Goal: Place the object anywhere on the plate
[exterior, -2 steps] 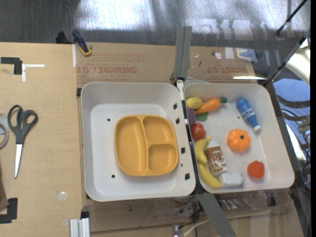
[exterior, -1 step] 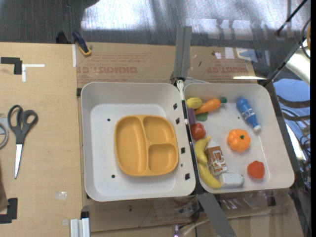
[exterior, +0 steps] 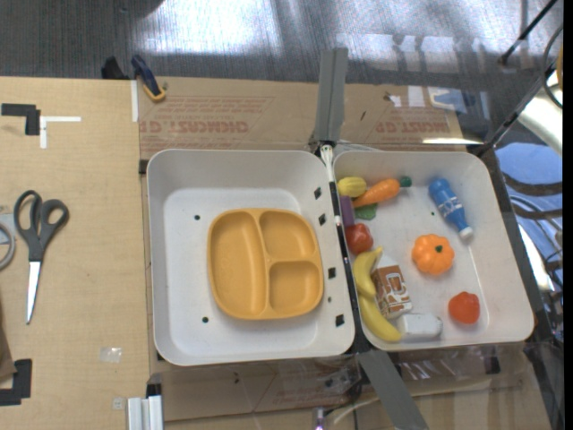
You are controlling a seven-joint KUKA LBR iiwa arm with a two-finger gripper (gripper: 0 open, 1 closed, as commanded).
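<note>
A yellow plate point(exterior: 265, 263) with three compartments lies in the middle of the left white bin point(exterior: 175, 240), with nothing on it. The right bin point(exterior: 497, 240) holds several toy items: a banana point(exterior: 367, 303), a carrot point(exterior: 380, 191), a small yellow piece point(exterior: 352, 186), a red tomato point(exterior: 359, 238), an orange pumpkin point(exterior: 433, 254), a blue bottle point(exterior: 448, 206), a red-orange fruit point(exterior: 464, 307), a brown carton point(exterior: 392, 291) and a white block point(exterior: 421, 326). The carton leans against the banana.
Scissors point(exterior: 36, 231) lie on the wooden bench at the far left. A blue clip point(exterior: 148, 79) sits at the cardboard's back left corner. A grey divider bar point(exterior: 331, 97) runs between the bins. Cables and blue cloth point(exterior: 537, 173) crowd the right side.
</note>
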